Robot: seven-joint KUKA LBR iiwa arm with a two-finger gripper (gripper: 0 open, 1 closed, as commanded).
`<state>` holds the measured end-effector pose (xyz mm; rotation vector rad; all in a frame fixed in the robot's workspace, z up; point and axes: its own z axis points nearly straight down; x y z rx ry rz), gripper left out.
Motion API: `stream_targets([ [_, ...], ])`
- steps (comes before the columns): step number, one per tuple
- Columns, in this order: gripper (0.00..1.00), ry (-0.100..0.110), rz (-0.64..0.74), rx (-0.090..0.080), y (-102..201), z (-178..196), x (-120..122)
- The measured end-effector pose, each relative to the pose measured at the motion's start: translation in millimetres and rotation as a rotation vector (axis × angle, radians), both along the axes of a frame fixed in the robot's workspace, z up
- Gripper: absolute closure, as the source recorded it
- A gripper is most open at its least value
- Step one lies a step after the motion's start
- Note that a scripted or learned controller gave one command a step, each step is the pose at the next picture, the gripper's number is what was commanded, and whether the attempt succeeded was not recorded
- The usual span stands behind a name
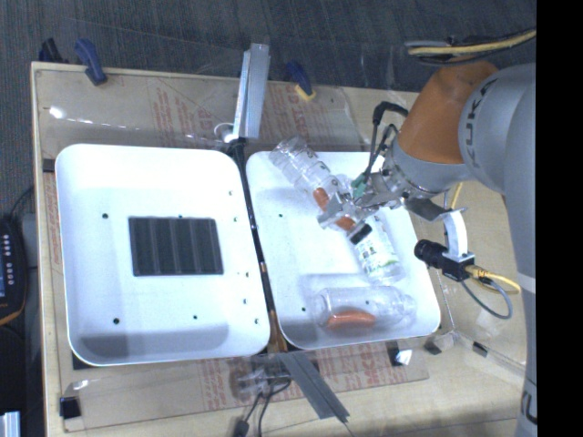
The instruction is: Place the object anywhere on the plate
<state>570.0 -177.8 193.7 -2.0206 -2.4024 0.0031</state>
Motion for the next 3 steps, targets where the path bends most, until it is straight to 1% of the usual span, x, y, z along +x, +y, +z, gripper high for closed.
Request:
stream_targets([
  [1,1.0,-0.001,0.231,0.0,64,80,-4],
  [2,1.0,0.003,0.541,0.003,119,7,-42],
  [3,1.0,-0.001,0.887,0.001,190,-3,-14],
])
